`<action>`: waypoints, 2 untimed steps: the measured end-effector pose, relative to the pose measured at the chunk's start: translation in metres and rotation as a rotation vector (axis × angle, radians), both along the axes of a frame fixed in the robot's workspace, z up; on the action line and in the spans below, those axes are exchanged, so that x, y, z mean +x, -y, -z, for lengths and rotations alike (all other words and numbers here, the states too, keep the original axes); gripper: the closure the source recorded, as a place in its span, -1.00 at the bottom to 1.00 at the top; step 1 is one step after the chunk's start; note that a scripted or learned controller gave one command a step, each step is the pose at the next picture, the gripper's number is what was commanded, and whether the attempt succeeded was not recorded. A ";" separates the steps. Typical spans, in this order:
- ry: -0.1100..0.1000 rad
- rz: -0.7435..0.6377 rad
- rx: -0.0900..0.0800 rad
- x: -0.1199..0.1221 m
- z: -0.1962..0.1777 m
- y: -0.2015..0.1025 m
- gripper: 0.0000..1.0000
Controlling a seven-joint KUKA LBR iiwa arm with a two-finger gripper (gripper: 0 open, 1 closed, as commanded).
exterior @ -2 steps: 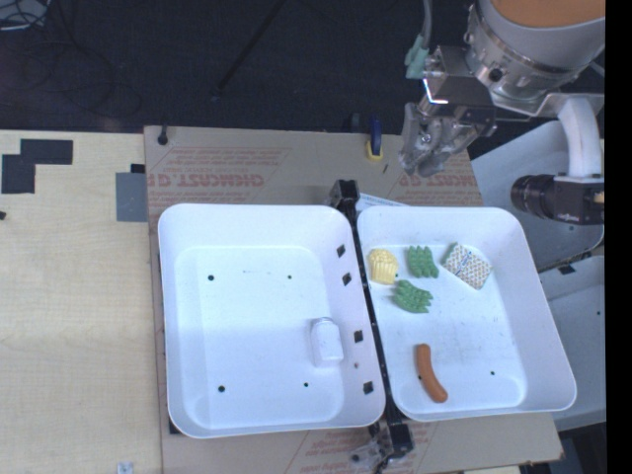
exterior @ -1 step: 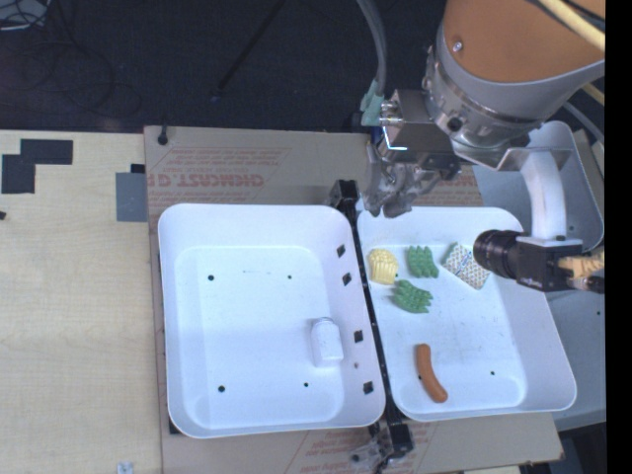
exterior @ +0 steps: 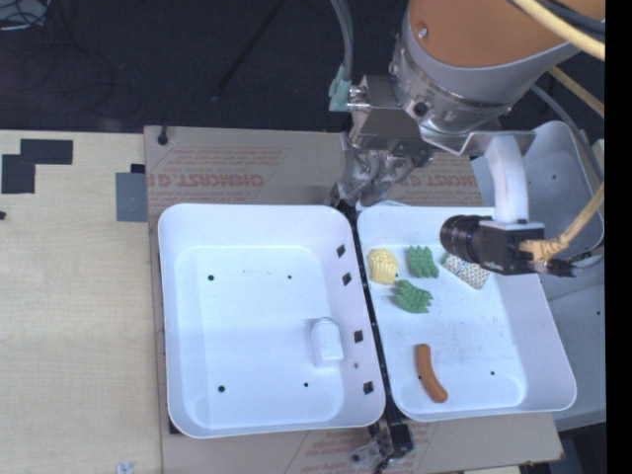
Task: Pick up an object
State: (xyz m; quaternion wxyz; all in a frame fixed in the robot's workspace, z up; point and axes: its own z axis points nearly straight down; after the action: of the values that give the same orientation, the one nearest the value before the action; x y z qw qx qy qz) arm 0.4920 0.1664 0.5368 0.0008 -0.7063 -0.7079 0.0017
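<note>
we read the hand (exterior: 367,188) hanging above the far rims of the two shallow white plastic bins, right over the seam where they meet. its tip is dark and blurred against the cardboard, so we cannot tell its state, and nothing is visibly held.

candidate objects lie in the right bin (exterior: 533,383): a small yellow knobbly corn-like piece (exterior: 382,264) close to the seam-side wall, a dark green ridged piece (exterior: 422,261) just beside it, a second green leafy piece (exterior: 412,296) near both, an orange sausage-shaped piece (exterior: 431,372) toward the near edge, and a grey meshed flat piece (exterior: 466,271) partly under the black cylindrical part on the arm side. the left bin (exterior: 188,265) carries a small white cylinder (exterior: 325,339).

risks, as we judge them:
- a straight descent from here would meet the rims or the black clips on the seam.
- yellow and green pieces sit crowded; a grasp may nudge a neighbour or catch two.
- the yellow piece hugs the wall, little room on that side.
- white cylinder on white bin looks easy to misjudge.
</note>
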 end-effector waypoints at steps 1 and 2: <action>-0.002 -0.002 0.000 -0.017 0.000 -0.033 1.00; -0.011 0.003 -0.006 0.013 0.111 -0.027 1.00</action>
State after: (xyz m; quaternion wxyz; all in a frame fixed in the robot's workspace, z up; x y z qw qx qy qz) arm 0.5047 0.1936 0.4258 0.0029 -0.7073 -0.7068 0.0077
